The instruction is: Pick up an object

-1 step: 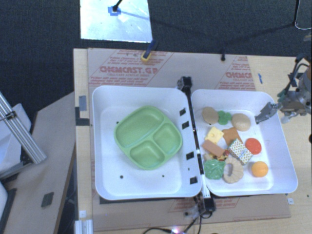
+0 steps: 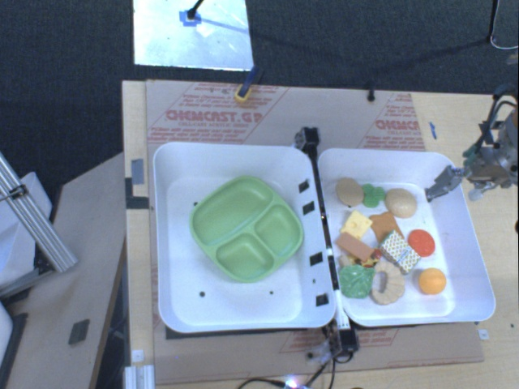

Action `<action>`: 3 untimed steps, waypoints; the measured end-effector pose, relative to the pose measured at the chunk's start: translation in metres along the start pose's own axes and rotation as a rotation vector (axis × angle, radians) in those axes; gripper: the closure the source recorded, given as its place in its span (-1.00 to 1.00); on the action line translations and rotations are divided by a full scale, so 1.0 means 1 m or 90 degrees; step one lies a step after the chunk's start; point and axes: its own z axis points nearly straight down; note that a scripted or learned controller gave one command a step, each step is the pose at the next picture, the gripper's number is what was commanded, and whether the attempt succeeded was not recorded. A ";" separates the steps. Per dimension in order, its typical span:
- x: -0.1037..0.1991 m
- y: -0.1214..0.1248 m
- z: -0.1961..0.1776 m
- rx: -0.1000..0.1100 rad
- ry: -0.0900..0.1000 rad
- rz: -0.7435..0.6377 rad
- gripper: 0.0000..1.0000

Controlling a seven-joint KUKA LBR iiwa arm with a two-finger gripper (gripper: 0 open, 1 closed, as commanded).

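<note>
Gripper (image 2: 444, 183) hanging over right bin's (image 2: 474, 241) far right edge, nothing showing between fingers; open or closed, cannot tell. Toy food lying piled in right bin: tan bun (image 2: 400, 203) nearest gripper, red tomato (image 2: 421, 242) and orange (image 2: 431, 281) sitting toward right edge. Green divided plate (image 2: 246, 228) resting mid left bin (image 2: 174, 298).

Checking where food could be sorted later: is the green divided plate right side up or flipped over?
Right side up. The green divided plate lies flat in the left bin, its three hollow compartments facing up, nothing in them.
</note>
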 end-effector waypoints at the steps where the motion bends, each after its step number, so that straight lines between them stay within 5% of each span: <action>1: 0.003 0.001 0.062 0.002 0.001 0.001 -1.00; 3: 0.009 0.005 0.162 -0.002 -0.001 0.001 -1.00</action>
